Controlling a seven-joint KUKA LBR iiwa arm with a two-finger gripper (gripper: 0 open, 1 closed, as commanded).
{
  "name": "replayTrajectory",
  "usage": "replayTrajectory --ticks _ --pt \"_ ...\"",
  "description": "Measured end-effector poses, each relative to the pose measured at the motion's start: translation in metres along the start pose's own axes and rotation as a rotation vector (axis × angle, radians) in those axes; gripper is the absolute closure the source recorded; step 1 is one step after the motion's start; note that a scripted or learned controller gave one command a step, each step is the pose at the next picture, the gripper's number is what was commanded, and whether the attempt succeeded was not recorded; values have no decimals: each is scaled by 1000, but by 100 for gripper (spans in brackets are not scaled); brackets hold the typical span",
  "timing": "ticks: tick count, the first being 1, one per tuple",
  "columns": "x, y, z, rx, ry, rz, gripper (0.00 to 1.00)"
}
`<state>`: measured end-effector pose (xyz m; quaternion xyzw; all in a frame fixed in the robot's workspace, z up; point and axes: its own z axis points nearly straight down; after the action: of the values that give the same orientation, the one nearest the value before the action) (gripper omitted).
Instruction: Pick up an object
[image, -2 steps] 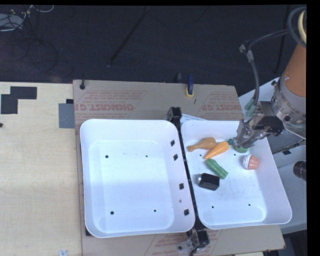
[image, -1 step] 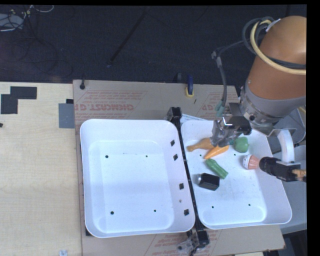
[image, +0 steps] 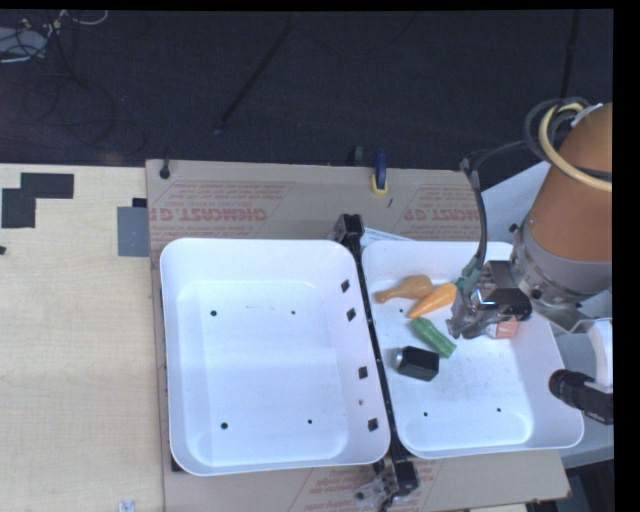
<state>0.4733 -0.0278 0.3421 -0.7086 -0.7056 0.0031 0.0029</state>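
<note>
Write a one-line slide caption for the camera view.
KUKA arm's gripper down in the right bin among a green block, orange pieces and a black object.

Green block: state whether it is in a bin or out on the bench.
In. The green block lies on the floor of the right bin, inside its rim, between the orange piece and the black object.

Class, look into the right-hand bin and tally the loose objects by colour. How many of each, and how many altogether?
Orange or tan: 2, a tan piece and an orange piece
Green: 1, a green block
Black: 1, a black object
Pinkish: 1, a small piece partly behind the hand
Total: 5
</note>
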Motion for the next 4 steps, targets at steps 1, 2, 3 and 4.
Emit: replayTrajectory --ticks 1,2,3,4 --pt "26 19 -60 -12 0 -7 100" --pt "56 20 -25 -2 0 -7 100" --pt "-9 5 -114 -16 -2 1 100" --pt "37 56 -12 4 0 -8 100"
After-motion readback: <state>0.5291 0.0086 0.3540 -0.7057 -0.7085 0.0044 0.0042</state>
